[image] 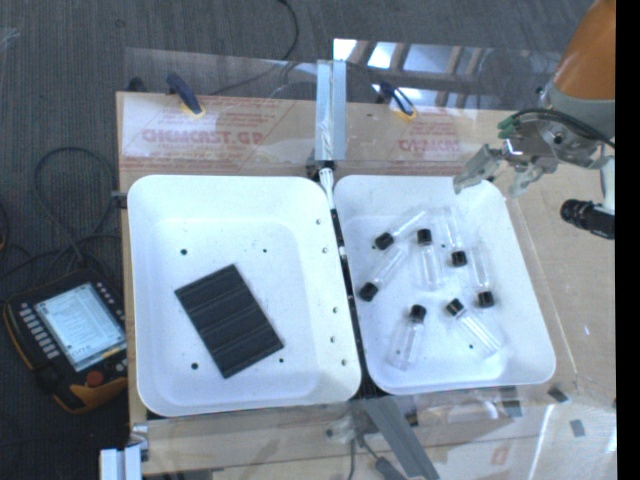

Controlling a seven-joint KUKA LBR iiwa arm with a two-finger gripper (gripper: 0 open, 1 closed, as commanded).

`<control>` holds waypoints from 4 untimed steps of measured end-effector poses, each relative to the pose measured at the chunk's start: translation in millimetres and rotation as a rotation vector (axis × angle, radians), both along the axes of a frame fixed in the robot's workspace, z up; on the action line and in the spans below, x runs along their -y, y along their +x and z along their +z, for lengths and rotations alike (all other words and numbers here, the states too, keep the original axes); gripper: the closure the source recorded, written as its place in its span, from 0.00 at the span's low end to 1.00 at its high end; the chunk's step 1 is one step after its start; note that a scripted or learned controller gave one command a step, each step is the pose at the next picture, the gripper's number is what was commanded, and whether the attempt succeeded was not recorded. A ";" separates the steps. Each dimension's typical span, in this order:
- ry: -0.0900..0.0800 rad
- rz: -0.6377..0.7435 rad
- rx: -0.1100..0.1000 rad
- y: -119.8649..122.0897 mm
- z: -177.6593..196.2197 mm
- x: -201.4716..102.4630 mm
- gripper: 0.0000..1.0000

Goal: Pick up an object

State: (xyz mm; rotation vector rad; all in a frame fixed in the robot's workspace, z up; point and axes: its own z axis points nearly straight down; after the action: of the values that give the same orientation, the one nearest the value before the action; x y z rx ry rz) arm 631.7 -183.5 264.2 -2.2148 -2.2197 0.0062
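Right bin (pixel 530 298): white, shallow; holds my targets, clear vials with black caps, scattered.
Left bin (pixel 160 268): white; holds a black ribbed panel (pixel 228 319), lying diagonally.
My pincer (pixel 508 171): fingers spread apart, nothing between them, above the right bin's far right corner.
Chosen vial (pixel 408 336): near-centre of the right bin, lying flat, apart from neighbours; long axis near-vertical in view, cap away from me.
Method: I judge I should descend centred, fingers straddling its long axis.
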 end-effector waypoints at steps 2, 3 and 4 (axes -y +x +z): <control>0.016 0.136 0.015 -41.9 -169.0 3.5 0.00; 0.012 0.134 0.010 -43.5 -161.8 5.6 1.00; 0.018 0.138 0.010 -42.3 -161.2 1.4 0.00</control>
State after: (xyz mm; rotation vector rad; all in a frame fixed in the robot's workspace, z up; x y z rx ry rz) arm 589.4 -185.0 103.0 -2.0531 -2.3632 -0.0241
